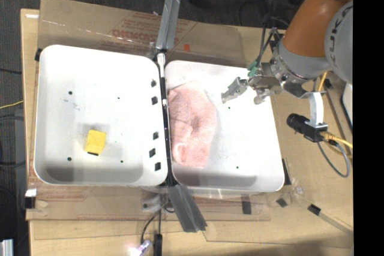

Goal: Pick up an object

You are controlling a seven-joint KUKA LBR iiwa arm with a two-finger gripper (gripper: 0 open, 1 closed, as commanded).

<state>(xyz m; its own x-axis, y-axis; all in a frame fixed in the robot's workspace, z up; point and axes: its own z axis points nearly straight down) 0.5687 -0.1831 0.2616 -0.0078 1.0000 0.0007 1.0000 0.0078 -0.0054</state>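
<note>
Over on the right side of the counter (54, 213), the gripper (245, 92) hangs above the far part of the right bin (264, 159), up near its far-right corner. Its two fingers look spread apart with nothing between them, so it isn't holding anything as far as I can see.

Closest thing to grab is the pink cloth (192, 126), lying crumpled along the left wall of that same bin. It sits left of the gripper and a bit nearer to me, with bare white bin floor between them. Its long axis runs far-to-near, roughly parallel to the divider between the bins.

A small yellow block (95, 141) sits in the left bin (54, 69), well apart from the gripper. My guess: going for the cloth means sliding left and dropping down.
</note>
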